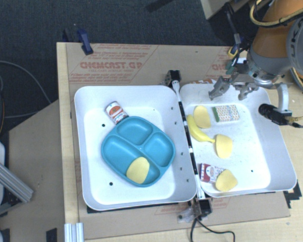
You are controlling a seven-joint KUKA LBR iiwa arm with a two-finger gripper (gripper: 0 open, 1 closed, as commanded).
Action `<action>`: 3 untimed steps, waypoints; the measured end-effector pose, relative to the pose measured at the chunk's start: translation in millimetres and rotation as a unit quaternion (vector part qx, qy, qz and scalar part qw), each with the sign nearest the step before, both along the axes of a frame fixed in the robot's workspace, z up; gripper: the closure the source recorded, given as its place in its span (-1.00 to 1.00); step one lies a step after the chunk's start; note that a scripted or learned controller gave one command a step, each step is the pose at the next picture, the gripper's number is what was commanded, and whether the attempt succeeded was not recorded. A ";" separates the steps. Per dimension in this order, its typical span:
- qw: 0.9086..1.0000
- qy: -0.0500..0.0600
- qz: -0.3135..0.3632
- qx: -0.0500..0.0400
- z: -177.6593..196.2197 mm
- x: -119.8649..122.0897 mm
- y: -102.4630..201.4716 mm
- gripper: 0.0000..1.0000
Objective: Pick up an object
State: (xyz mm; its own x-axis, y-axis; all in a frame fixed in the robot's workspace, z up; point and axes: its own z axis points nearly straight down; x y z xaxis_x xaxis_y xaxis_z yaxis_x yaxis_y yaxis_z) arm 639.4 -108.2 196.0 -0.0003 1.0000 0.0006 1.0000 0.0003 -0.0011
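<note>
My gripper (227, 93) hangs over the far edge of the right bin (272, 150), its two fingers spread open with nothing between them. Just in front of it lies a small green-and-white patterned box (226, 113). To the box's left sit a yellow rounded piece (202, 117) and a yellow banana (196, 131). Another yellow piece (223, 145) lies mid-bin. Near the front edge are a red-and-white packet (206, 173) and a yellow lump (225, 180).
The left bin (86, 135) holds a blue divided plate (141, 142) with a yellow piece (138, 170) in its front compartment, and a small can (115, 112) behind it. A black fitting (272, 113) juts over the right bin's right wall.
</note>
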 end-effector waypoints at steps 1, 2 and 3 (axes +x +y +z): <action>1.000 0.000 -0.001 0.000 -110.6 -71.0 4.1 -1.00; 1.000 0.001 -0.001 0.000 -112.0 -134.4 3.7 -1.00; 1.000 -0.001 -0.001 0.000 -102.0 -133.8 3.8 1.00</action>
State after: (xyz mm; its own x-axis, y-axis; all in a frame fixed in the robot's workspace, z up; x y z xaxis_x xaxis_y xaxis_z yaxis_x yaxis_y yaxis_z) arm 505.6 -104.4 94.0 0.0019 1.0000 0.0006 1.0000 -0.0019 0.0003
